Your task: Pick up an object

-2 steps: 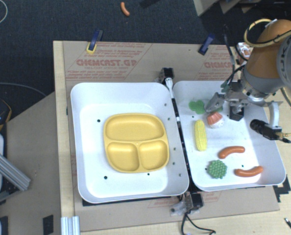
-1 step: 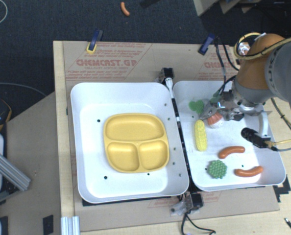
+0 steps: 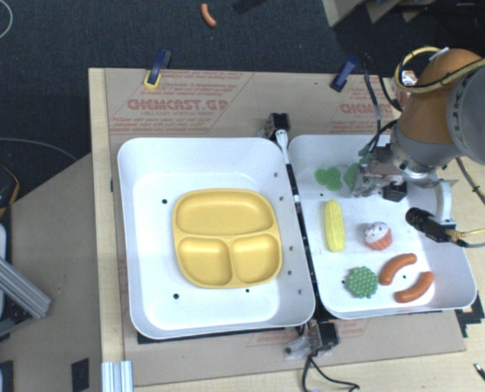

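Over the right bin (image 3: 463, 296), at about 12 o'clock of its floor, my fingers (image 3: 371, 180) hover low, just beside a green leafy piece (image 3: 331, 177). Whether they are released or clenched I cannot tell; the wrist hardware hides the tips. Nothing visibly sits between them, so I judge the step as approach, grasp not yet made.

Candidates, all in the right bin: green leafy piece at 11 o'clock, corn cob (image 3: 334, 225) at 9, small cupcake-like toy (image 3: 378, 235) near centre, green bumpy broccoli head (image 3: 361, 282) at 7, two sausages (image 3: 407, 276) at 5 lying near each other. All look like smooth moulded plastic toys; corn is ribbed and long, broccoli knobbly, sausages glossy, rounded, likely to roll.

Next move, my guess: shift toward 9 o'clock onto the leafy piece, drop, close, lift. It looks flat, so a shallow pinch could slip.

Left bin (image 3: 136, 219) holds a yellow three-compartment tray (image 3: 226, 237), matte, rounded corners. Bench (image 3: 104, 121) is brown board.
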Motion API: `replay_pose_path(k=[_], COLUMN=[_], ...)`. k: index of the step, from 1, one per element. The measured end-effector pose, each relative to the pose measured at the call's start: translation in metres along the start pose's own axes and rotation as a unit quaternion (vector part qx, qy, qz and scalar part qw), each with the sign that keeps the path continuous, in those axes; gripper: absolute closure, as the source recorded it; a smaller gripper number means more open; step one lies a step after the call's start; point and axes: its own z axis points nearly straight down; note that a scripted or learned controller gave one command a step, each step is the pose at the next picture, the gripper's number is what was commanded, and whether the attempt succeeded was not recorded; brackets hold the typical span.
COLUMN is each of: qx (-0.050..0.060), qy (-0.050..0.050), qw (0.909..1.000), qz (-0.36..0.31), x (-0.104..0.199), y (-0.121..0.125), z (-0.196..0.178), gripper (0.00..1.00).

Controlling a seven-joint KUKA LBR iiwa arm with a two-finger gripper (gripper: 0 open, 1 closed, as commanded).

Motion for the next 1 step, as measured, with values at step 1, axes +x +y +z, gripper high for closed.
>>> replay_pose_path(k=[1], qx=[-0.003], qy=[-0.001], qw=[1.0], qz=[0.0], x=[-0.0015], y=[-0.001], z=[-0.0644], gripper=[1.0])
